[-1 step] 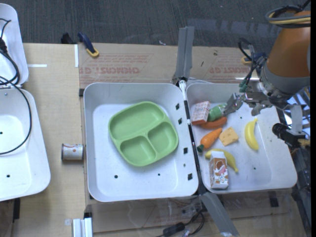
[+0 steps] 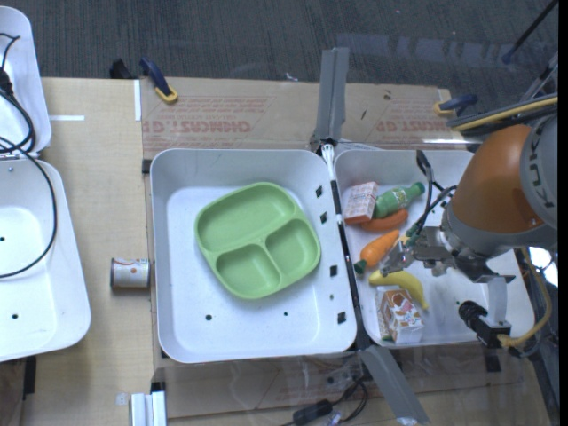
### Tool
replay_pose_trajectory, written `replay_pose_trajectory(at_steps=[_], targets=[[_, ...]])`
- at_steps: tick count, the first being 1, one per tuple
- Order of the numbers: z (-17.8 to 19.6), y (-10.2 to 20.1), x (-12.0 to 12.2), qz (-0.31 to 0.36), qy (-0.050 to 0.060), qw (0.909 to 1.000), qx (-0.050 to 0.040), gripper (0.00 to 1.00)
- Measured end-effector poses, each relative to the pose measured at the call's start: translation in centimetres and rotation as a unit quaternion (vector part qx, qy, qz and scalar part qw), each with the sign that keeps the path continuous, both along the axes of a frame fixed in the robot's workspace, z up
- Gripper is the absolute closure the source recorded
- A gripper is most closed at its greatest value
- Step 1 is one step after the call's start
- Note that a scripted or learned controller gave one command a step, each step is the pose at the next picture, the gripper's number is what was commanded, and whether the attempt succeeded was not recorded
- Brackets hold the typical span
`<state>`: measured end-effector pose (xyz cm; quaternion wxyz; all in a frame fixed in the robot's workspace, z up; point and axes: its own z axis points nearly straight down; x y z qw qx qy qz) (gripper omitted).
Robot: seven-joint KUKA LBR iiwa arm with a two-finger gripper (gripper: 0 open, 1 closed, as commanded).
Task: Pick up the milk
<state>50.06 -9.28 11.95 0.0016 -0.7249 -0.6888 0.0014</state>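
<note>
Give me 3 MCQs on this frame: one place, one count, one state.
1. Where is the green plate?
A. left bin
B. right bin
C. on the bench outside the bins

2. How many cartons lie in the right bin?
A. none
B. two
C. four

3. How does the banana lie?
A. between the gripper's fingers, raised
B. on the green plate
C. on the bin floor, beside the carrot

Key:
1 A: the plate rests on the floor of the left bin.
2 B: one carton sits near the bottle, another at the near edge.
3 C: the banana rests flat, just below the carrot, with the gripper next to it.
</note>
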Motion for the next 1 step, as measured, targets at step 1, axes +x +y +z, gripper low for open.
replay_pose_trajectory(at_steps=[1], targets=[[6.39, -2.12, -0.70, -0.108, -0.002, 0.9942, -0.0010, 0.00]])
